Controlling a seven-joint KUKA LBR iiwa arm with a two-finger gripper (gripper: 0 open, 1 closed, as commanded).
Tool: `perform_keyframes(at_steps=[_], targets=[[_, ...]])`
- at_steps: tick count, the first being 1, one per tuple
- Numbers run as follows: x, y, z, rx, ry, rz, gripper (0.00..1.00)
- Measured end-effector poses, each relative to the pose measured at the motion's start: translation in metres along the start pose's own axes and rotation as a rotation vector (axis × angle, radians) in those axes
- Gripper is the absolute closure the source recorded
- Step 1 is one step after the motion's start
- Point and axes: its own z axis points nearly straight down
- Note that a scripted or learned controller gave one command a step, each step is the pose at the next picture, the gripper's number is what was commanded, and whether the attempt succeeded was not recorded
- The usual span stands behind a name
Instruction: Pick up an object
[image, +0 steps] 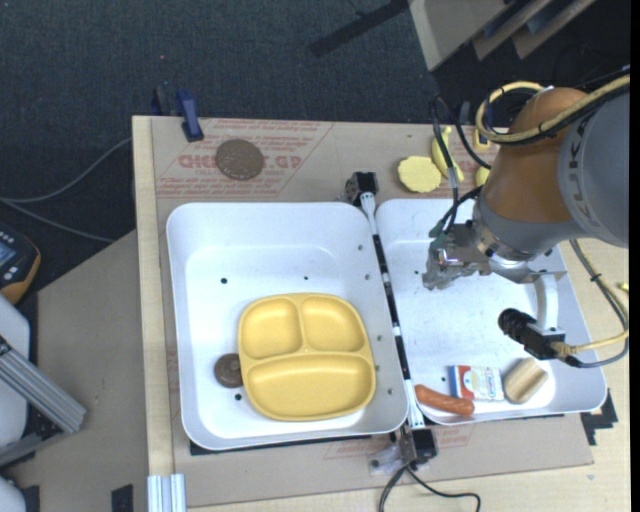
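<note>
Arm reaches in from the right, wrist bent down over the right bin, gripper low near its far-left part — finger state can't tell. Yellow divided tray and brown disc in left bin. Hot dog, small carton, bread roll lie at the right bin's near edge — well apart from gripper.

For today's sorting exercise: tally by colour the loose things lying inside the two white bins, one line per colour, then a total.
Yellow: 1, the tray
Brown: 1, the disc
Orange-red: 1, the sausage
Tan: 1, the roll
Red, white and blue: 1, the packet
Total: 5
</note>
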Motion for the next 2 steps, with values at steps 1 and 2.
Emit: perform_keyframes(at_steps=[1, 2], targets=[[-0.058, 0.074, 0.062, 0.002, -0.005, 0.009, 1.00], [0.022, 0.109, -0.005, -0.005, 0.000, 0.000, 1.00]])
